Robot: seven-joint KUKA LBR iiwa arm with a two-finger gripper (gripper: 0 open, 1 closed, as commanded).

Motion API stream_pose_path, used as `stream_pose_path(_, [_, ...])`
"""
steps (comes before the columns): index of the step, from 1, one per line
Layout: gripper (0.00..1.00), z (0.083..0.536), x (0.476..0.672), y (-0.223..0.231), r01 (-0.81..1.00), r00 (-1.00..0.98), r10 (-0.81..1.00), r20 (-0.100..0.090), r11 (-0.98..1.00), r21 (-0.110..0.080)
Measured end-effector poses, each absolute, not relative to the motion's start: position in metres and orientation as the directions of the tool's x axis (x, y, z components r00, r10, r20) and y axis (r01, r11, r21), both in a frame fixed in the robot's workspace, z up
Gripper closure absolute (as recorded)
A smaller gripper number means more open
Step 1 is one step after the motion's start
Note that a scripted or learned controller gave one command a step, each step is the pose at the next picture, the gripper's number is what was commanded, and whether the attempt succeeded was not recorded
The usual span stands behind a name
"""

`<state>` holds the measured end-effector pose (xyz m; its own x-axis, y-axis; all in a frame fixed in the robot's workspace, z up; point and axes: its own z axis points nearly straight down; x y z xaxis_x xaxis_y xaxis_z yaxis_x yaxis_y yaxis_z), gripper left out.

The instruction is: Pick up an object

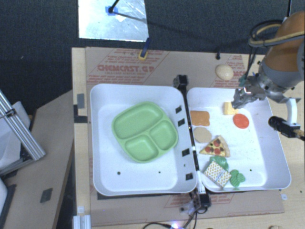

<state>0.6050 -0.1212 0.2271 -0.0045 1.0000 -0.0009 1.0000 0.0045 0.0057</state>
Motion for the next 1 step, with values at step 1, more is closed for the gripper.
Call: stream_pose_path(1, [1.0,0.2345,0.6158,-0.0651,1.0,-0.011,1.0,0.002,0.011,0.003])
